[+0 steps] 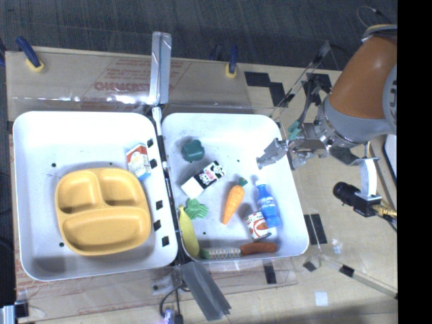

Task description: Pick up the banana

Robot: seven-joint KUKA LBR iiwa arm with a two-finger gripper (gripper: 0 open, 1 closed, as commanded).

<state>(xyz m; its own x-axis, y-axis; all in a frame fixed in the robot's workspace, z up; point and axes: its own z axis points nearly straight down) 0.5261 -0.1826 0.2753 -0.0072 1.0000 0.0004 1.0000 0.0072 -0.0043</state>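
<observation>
So the banana is parked in the right bin, tucked hard against the bin's left wall near the front-left corner, right by the divider between the two bins. The gripper is seen over the opposite side of that same bin, up near the right rim, so the banana lies diagonally away from it: toward the view's left and toward the bottom edge, with most of the bin's clutter in between.

The long axis of the banana is run roughly along the wall, top end leaning a touch left, bottom end toward the front corner. A grasp across the short width would probably be needed, and with the wall touching one side there's not much room for a finger to be slipped in there. That's the bit likely to go wrong, judging from this.

Looks-wise: yellow, slim, gently curved, with a green leafy toy sitting just beside its upper end, possibly touching. A brown brush-like thing is lying near its lower tip.

Nothing is seen held by the gripper. How far it's opened can't be told from this angle.

Other stuff in the way: a carrot, a blue bottle, a small can, a black-and-white block. The yellow divided tray is left alone in the other bin.
</observation>
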